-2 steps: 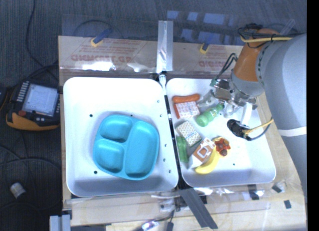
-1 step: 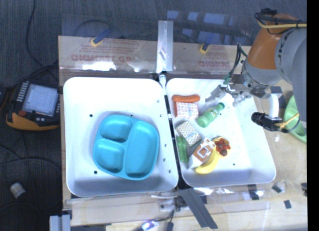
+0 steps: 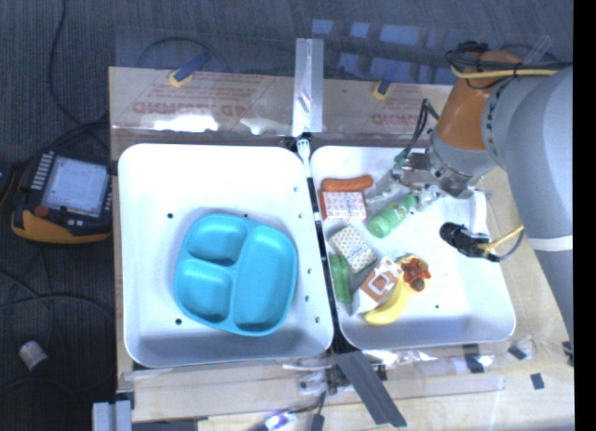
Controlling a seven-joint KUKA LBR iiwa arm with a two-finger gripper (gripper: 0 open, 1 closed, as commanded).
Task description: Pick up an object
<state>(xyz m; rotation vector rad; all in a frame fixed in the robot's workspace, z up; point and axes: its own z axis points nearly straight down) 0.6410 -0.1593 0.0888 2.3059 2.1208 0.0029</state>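
Banana [image 3: 391, 306] at the right bin's [image 3: 484, 322] near edge; green bottle [image 3: 389, 218], the likely target, lies further in, under the gripper [image 3: 407, 184]. Jaw state cannot be told. Risk: crowded neighbours (sausage [image 3: 346, 183], boxes [image 3: 350, 243]) may snag, or the round bottle may slip

You have two white bins here: the left bin [image 3: 149, 196] holds a bright turquoise divided tray [image 3: 236, 273], and the right bin [image 3: 466, 299] holds a mixed pile. In that pile, note the orange-red sausage-shaped item [image 3: 347, 183] at the far left, a card [image 3: 343, 204] with a red-and-white check pattern beside it, a green bottle [image 3: 389, 218], and a packet [image 3: 353, 245] printed in a fine grey-green check. Nearer you lies a yellow banana [image 3: 391, 305]. The arm [image 3: 531, 150] is grey with an orange band [image 3: 466, 108].
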